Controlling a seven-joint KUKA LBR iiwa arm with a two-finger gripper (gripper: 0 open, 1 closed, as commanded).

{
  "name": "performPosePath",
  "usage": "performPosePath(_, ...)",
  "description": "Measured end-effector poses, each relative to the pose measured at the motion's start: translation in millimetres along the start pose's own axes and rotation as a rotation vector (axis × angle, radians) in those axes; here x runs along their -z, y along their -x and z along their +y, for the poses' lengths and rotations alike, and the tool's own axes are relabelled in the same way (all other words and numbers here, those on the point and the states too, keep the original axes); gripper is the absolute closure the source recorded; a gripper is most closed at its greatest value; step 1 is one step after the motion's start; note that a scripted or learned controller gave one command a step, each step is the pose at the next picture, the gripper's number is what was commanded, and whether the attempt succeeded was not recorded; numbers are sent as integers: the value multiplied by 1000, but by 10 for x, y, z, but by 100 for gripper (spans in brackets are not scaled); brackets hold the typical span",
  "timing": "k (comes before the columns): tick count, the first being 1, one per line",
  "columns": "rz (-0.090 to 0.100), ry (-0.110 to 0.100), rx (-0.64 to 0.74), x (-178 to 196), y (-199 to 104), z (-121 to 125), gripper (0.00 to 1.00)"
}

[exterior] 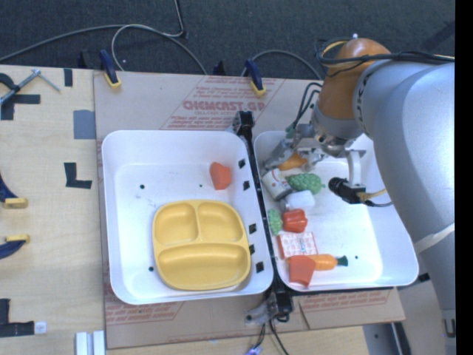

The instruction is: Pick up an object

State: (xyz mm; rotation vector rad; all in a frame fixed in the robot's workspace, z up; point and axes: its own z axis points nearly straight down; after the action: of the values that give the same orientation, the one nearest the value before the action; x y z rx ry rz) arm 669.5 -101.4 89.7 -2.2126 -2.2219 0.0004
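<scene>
While the grey arm (414, 124) reaches in over the right bin (384, 261), its gripper (284, 170) sits low at that bin's upper left corner; whether it grips anything cannot be told. Left bin (122, 198) bears a yellow divided plate (201, 244) and a small orange piece (220, 174). Beside the gripper lie a green toy (304, 183), a red pepper (294, 220), a carrot (324, 261) and an orange block (301, 270).

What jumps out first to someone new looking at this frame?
The big grey arm with its orange band, reaching in from the right over the right bin. Next, the yellow divided tray in the left bin, a small orange piece above it. Then the toy food cluster, red pepper included, along the right bin's left side.
</scene>
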Motion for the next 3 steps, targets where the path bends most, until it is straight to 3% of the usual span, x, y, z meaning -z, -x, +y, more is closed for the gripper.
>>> performPosePath(1, -1, -20, -2, 41, 14, -50, 100)
performPosePath(2, -2, -18, -2, 46, 14, -45, 0)
performPosePath(3, -2, -10, -5, 17, 113, -43, 0)
